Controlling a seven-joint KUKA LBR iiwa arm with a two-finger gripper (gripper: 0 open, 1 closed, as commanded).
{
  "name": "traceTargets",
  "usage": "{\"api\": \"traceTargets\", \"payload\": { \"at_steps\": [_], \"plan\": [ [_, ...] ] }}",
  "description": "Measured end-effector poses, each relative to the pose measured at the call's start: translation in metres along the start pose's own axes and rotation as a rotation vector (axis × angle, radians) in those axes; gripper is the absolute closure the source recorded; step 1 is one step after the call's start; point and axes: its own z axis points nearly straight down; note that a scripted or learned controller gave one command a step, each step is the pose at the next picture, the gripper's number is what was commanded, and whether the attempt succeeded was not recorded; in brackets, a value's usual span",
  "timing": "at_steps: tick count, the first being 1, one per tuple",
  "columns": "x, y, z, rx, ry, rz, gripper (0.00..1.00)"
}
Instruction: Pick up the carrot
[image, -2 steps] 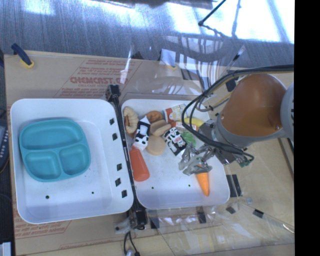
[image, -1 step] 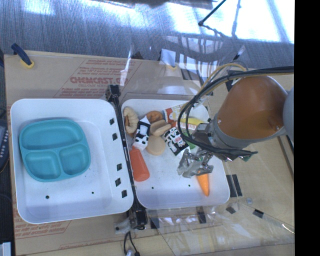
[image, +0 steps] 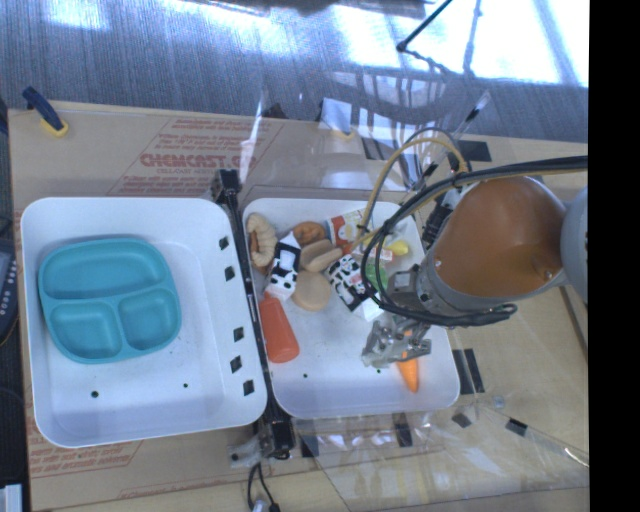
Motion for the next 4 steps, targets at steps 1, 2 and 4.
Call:
{"api": "traceTargets", "payload": {
  "at_steps": [1,2,4],
  "plan": [
    [0.024,0.002,0.027,0.000,0.000,-0.118,1.00],
    [0.039,-0.004,0.076,0.000,-0.001,-0.691,1.00],
    [0.023,-0.026,0.076,0.002,-0.001,-1.389,1.00]
  ]
}}
